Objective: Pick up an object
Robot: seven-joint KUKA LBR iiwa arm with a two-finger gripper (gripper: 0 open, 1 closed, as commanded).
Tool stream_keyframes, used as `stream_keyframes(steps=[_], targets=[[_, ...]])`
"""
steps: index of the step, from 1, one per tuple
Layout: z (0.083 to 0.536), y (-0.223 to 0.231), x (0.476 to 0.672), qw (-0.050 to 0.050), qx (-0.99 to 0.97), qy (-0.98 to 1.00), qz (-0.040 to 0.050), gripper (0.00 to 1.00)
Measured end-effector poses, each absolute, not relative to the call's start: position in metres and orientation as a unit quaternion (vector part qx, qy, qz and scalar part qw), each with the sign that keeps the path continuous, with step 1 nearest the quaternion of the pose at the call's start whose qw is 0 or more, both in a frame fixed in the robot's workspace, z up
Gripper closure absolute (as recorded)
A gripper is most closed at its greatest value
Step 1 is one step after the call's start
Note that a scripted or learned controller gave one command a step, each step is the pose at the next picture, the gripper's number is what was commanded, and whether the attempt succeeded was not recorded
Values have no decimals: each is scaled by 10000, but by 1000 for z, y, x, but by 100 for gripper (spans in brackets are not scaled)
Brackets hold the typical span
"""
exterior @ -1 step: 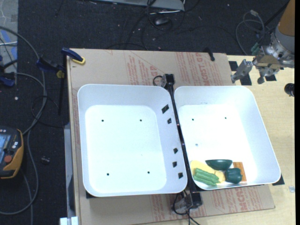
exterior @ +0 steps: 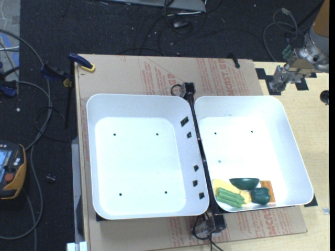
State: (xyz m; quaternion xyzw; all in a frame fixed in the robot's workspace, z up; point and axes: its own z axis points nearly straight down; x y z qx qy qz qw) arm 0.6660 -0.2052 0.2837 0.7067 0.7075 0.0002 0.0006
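Several small objects lie bunched in the near corner of the right bin [exterior: 277, 114]. A dark green bowl-shaped piece [exterior: 244, 182] sits above a light green ridged piece [exterior: 229, 196] and a teal lump [exterior: 260, 195]. A yellow flat piece [exterior: 222, 185] and an orange piece [exterior: 267, 185] lie under them. My gripper [exterior: 280, 80] hangs at the upper right, outside the bins, beyond the right bin's far right corner and far from the objects.
The left bin [exterior: 99, 114] stands beside the right one, with a black divider strip [exterior: 196, 140] between them. A brown board [exterior: 157, 72] carries both bins. Cables and a yellow-handled clamp [exterior: 82, 61] lie around the bench's far and left sides.
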Motion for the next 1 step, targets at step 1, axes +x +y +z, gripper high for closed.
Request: stream_keyframes(steps=[1], targets=[[545,-204,641,49,7070,7072,27,100]])
